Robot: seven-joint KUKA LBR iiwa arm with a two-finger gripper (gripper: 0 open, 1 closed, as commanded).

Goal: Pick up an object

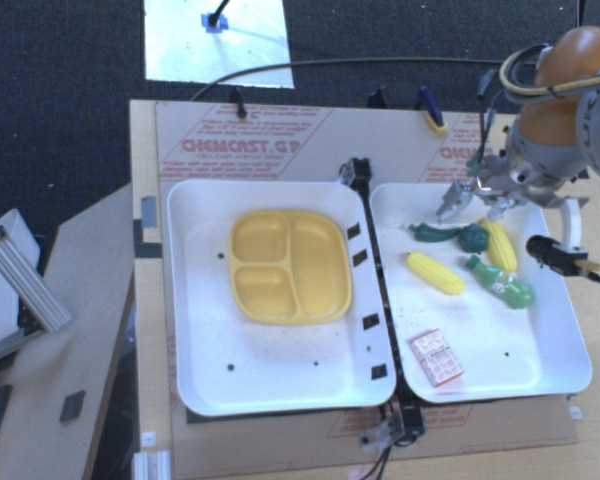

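From the fixed camera above the bench (100,268), the grey arm (590,118) with its orange band reaches in over the far right corner of the right bin (550,368). Its gripper (477,206) hangs above the bin's far edge with the two fingers (452,204) spread apart and nothing between them.

Just beneath and in front of the gripper, a cluster of toy foods lies in the far half of the right bin: a dark green pepper-like piece (450,234), a yellow corn cob (500,245) touching it on the right, a second yellow corn cob (435,273) nearer the bin's middle, and a green bottle-shaped piece (501,281) between the two cobs and toward the right edge. A small red-and-white packet (437,357) lies well apart from them, near the bin's front left corner.

The left bin (195,368) carries a yellow divided plate (288,266) at its middle. A row of black clips (364,258) runs along the seam where the two bins meet.
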